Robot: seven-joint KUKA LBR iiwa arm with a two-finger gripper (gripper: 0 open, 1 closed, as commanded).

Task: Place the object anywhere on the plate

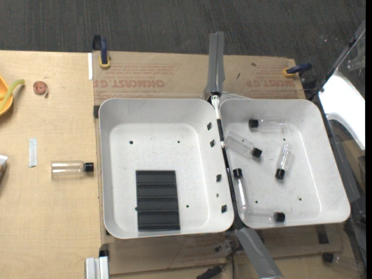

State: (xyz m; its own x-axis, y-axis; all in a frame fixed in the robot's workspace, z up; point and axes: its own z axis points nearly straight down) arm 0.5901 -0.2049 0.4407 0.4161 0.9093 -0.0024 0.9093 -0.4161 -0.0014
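A black ridged plate point(157, 200) lies flat in the left bin point(116, 115), toward its front edge. Several clear tubes with black caps lie loose in the right bin point(317, 132). One tube point(267, 123) rests near the back, another point(244, 145) sits left of centre, and a third point(282, 161) is angled in the middle. One more tube point(239, 188) lies along the left wall, and a capped tube point(270, 217) sits against the front wall. Nothing rests on the plate.
A pale curved part of the machine point(343, 100) stands at the right, beyond the right bin. On the bench to the left lie a clear bottle point(70, 168), a small white strip point(32, 153) and a yellow object point(6, 95). Clamps point(102, 50) hold the cardboard at the back.
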